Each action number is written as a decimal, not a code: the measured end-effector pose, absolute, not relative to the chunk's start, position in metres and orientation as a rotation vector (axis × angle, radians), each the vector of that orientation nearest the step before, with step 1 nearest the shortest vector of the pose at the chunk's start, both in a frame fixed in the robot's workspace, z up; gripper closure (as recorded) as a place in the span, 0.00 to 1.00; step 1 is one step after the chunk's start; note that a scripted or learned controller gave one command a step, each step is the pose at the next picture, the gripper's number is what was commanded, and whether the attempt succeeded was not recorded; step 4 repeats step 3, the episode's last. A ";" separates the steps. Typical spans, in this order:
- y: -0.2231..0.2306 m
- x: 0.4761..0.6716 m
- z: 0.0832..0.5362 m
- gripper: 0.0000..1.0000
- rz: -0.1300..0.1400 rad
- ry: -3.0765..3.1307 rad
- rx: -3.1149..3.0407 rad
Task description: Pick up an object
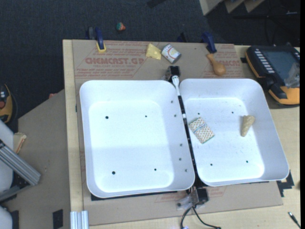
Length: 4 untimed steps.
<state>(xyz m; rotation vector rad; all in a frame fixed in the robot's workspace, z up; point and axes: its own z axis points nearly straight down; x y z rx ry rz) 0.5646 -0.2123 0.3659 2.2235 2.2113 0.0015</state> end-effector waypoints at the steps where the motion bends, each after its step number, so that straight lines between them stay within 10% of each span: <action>1: -0.225 0.535 0.402 1.00 0.002 2.214 2.219; 2: -0.186 0.485 0.335 1.00 -0.004 2.227 2.228; 3: -0.146 0.539 0.256 1.00 -0.003 2.233 2.220; 4: -0.146 0.539 0.256 1.00 -0.003 2.233 2.220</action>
